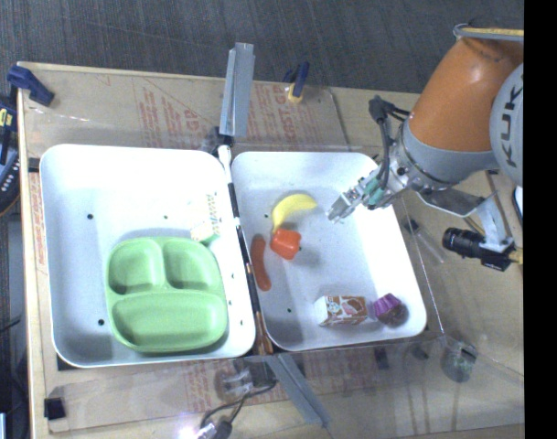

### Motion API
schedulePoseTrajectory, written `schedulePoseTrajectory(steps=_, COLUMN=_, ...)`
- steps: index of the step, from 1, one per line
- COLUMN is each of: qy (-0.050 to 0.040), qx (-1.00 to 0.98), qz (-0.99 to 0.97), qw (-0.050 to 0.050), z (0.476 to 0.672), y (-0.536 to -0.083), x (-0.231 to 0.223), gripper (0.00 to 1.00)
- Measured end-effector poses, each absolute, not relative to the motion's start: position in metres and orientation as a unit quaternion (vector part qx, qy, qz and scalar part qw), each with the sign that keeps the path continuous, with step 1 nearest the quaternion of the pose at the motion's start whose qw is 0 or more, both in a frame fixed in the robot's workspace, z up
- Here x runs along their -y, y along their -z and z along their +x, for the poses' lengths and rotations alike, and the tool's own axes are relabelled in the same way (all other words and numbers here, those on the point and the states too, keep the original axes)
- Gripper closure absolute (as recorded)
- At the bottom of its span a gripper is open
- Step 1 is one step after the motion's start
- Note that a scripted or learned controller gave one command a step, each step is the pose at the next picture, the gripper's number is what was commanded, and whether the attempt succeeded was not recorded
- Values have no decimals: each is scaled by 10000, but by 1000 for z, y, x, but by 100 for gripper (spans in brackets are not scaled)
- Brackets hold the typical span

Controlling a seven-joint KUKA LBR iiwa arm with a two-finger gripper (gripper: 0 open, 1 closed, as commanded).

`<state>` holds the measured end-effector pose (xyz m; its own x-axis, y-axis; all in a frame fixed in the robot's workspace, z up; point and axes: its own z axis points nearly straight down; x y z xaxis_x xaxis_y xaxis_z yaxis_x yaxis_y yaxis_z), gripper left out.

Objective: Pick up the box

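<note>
Green tray (166,293): it sits in my left bin (68,181), toward that bin's 6 o'clock, apart from my work.
Sausage (260,262): lies at 9 o'clock in my right bin (401,273), by the shared wall.
Red piece (285,242) and banana (292,208): near the bin's centre and 11 o'clock.
Box (342,310): brown carton lying at 6 o'clock, untouched, just beside a purple thing (389,310).
My gripper (348,201): hovers at 1 o'clock, well apart from the box; I cannot tell its spread, and it carries nothing.
Progress: nothing done; I judge approach, grasp and lift all remain.
</note>
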<state>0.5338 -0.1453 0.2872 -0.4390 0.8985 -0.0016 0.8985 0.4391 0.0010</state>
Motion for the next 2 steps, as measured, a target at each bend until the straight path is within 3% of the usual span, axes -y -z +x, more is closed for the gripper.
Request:
schedulePoseTrajectory(steps=1, qy=0, qx=-8483, qz=5295, qw=7, z=534, y=-287, x=145, gripper=0)
schedulePoseTrajectory(steps=2, qy=8, qx=-8633, qz=5047, qw=-11, z=497, y=-237, x=119, gripper=0)
